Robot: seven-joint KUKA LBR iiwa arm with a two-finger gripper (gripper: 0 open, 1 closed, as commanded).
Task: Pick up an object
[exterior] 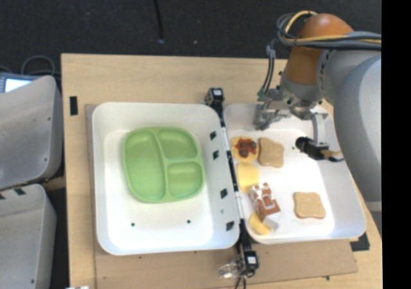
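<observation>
Above the right bin (pixel 347 217) we are hovering the tool (pixel 265 117), and cannot tell its state. Nearest it, we are eyeing the bread slice (pixel 271 153): probably light, stiff, best pinched across its edges.

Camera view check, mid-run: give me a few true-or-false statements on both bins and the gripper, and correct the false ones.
1. The green divided plate lies in the left bin. True.
2. The gripper hangs over the left bin. False: it is over the right bin's far end.
3. Two toast slices, and, lie in the right bin. True.
4. The green plate holds food. False: its compartments are bare.
</observation>
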